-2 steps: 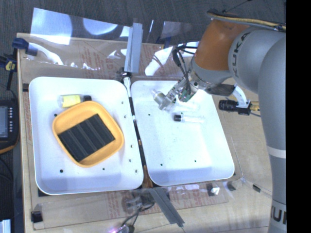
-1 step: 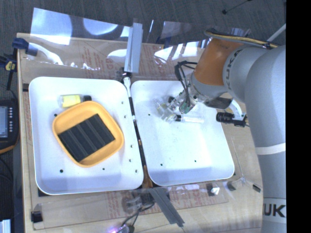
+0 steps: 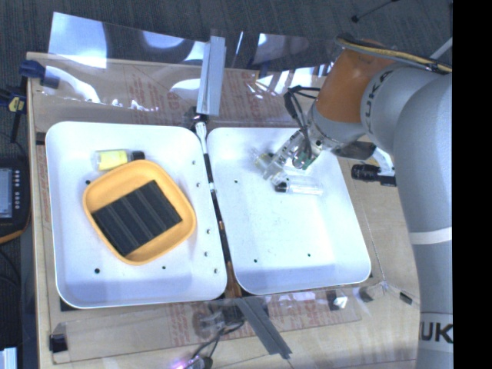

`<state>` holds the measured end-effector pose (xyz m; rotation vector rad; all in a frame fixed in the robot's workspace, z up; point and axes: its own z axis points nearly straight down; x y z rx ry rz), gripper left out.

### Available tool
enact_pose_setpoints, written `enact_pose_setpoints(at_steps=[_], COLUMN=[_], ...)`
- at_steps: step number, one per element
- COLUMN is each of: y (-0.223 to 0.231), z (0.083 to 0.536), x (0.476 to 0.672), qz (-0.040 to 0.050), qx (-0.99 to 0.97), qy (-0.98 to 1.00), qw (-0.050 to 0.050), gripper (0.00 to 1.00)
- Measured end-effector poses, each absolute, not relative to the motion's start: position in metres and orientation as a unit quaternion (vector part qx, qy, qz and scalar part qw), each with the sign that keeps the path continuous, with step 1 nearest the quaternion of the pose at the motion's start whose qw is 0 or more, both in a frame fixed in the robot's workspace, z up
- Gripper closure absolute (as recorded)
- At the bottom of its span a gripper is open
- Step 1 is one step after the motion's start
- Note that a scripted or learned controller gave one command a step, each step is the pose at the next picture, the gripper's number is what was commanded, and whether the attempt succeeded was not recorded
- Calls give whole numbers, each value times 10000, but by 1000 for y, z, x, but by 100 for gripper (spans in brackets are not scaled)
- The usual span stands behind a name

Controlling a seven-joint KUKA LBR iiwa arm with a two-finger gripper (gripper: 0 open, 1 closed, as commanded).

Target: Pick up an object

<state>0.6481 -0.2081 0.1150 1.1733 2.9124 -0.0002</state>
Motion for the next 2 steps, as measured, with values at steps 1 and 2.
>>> enact_pose_setpoints(at_steps=[1, 2], y=[-207, -208], z=[94, 128], x=[649, 648], qz=[0, -4], qx=[2937, 2324], qy=[9559, 9726], qw=[0, 17], gripper=[100, 100])
